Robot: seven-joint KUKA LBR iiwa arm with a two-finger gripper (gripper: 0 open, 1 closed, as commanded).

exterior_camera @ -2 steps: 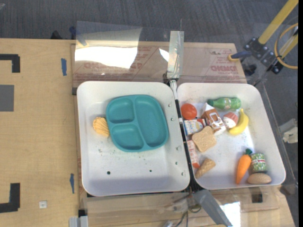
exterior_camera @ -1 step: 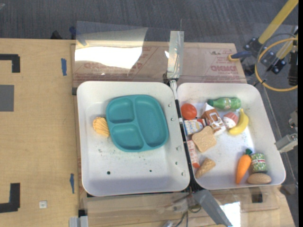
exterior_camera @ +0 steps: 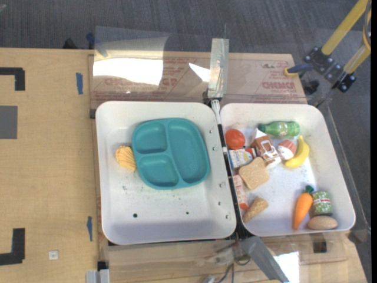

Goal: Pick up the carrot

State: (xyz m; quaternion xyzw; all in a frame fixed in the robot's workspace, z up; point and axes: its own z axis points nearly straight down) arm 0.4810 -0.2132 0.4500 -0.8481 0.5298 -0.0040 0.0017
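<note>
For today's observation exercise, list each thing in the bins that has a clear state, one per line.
Orange toy carrot: lying flat, right bin.
Green plastic bottle: on its side.
Small green-labelled can: upright, beside carrot.
Teal divided plate: flat, compartments bare.
Yellow toy banana: lying flat.

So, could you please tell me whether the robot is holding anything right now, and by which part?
Nothing is held: the carrot lies loose in the right bin.

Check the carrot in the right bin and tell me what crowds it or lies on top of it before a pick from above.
Nothing lies on the carrot; its top is open. A small green-labelled can sits close against its right side, and a tan potato-like piece lies by its lower end. Its left side faces bare right bin floor.
</note>
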